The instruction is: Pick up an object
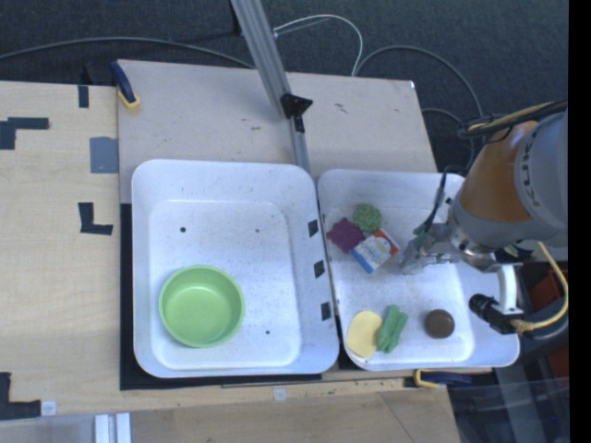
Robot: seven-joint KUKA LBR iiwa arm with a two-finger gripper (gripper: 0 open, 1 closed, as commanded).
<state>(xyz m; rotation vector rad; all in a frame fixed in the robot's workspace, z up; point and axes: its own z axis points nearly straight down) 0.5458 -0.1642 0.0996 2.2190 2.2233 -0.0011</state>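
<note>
Nearest the camera, along the front edge of the right bin [462, 353], lie a yellow piece [364, 332], a green pod-shaped toy [391, 328] touching it, and a brown ball [439, 322] toward the front right corner.

Starting from the gripper [413, 258]: it sits low over the middle of the right bin, and how it is set cannot be made out at this slant; nothing can be seen held in it. Just beside it, toward the bin's left wall, is a small white, red and blue carton [375, 249], the likeliest target. Touching or nearly touching the carton are a purple block [345, 234] and a bumpy green ball [367, 216], nearer the back edge. Farther out, a green bowl [201, 305] sits in the front left corner of the left bin [222, 178].

The risk, as I judge it, is the tight cluster. A descent slightly off could land on the carton's edge and shove it into the purple block, or catch two items at once. The carton lies tilted, so a closing grip may skid it away rather than trap it.
</note>
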